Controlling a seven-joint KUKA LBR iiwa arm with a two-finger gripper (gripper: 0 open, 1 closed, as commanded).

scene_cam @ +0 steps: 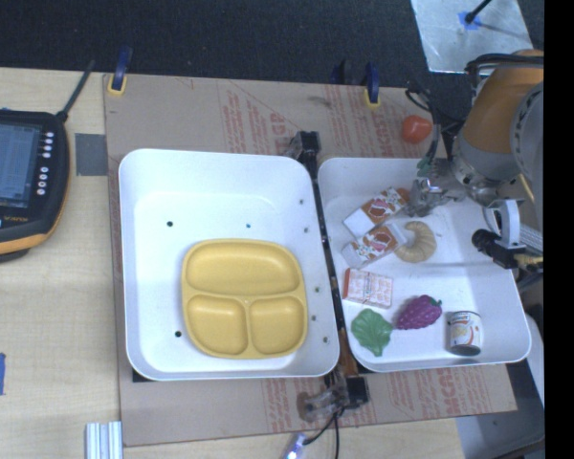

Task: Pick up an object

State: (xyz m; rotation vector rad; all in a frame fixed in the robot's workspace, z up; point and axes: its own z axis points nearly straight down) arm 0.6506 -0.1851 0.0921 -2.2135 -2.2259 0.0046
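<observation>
The claw [427, 191] is seen low over the upper part of the right bin [502, 352], at the end of the grey arm [502, 113] that reaches in from the right of the frame; whether it is wide or narrow cannot be told, and nothing can be made out as held in it. The nearest pickable thing is judged to be the croissant [419, 242], which lies just below the claw and slightly to its left in the frame, its curved long axis running roughly from upper right to lower left. Touching the croissant on its left, two small packets [375, 228] are stacked one above the other, and a descent aimed at the pastry could be crowded by them. Further toward the bottom of the frame a flat packet [368, 287], a green leaf [371, 331], a bunch of purple grapes [418, 312] and a small can [464, 333] are spread well apart from the claw. A yellow divided tray [244, 297] is held in the left bin [153, 189], and a red tomato [416, 128] rests on the tabletop [38, 352] above the right bin
</observation>
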